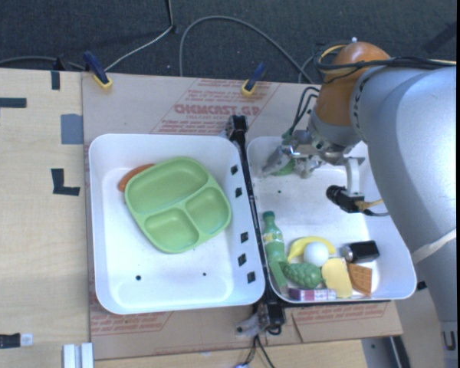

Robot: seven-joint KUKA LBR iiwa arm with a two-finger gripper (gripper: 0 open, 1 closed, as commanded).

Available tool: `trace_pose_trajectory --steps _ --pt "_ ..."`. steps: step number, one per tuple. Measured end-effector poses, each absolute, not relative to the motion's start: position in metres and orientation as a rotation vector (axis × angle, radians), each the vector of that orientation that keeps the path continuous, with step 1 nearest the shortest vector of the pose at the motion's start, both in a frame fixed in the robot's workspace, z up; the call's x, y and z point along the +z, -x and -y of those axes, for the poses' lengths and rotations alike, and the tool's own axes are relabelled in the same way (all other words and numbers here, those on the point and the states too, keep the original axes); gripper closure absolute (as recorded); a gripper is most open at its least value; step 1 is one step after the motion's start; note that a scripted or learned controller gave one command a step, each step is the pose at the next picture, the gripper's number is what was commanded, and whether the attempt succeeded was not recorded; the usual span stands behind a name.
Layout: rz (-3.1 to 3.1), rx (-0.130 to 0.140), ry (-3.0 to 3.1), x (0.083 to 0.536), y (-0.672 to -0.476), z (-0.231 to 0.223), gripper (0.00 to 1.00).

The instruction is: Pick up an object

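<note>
Overhead, two shallow white bins sit side by side on a cardboard sheet (207, 110) laid over the bench. The left bin (111, 282) holds a light-green divided plate (178, 203) with three compartments, tilted a little and lying toward the upper half of the bin; an orange object (129, 177) peeks out from under the plate's upper-left edge, mostly hidden. The lower part of that bin's floor is bare apart from a couple of small dark specks.

The right bin (399, 282) carries its load bunched along the near edge — a green bottle (273, 240) lying against the left wall, a dark green knobbly item (303, 274) just beside it, a white ball (317, 253) resting in a yellow ring-like piece (299, 246), a pale yellow block (336, 277), a tan cracker-like slab (360, 278) touching that block, and a small black item (362, 251) just above them. A striped strip lies along the bin's front edge below the pile.

The gripper (291, 159) hangs over the upper-left part of the right bin, well apart from the pile, with the grey arm and its orange band behind it. Something green shows at the gripper — whether it is held, I cannot tell.
</note>
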State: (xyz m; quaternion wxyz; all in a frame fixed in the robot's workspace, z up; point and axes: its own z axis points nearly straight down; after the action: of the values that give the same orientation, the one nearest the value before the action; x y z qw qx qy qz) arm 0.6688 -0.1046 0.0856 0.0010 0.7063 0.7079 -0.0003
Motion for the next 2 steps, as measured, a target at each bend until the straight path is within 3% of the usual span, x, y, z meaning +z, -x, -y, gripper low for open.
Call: trace_pose_trajectory --steps 2 --pt "-2.22 -0.002 -2.218 0.0853 -0.6686 0.096 0.0"
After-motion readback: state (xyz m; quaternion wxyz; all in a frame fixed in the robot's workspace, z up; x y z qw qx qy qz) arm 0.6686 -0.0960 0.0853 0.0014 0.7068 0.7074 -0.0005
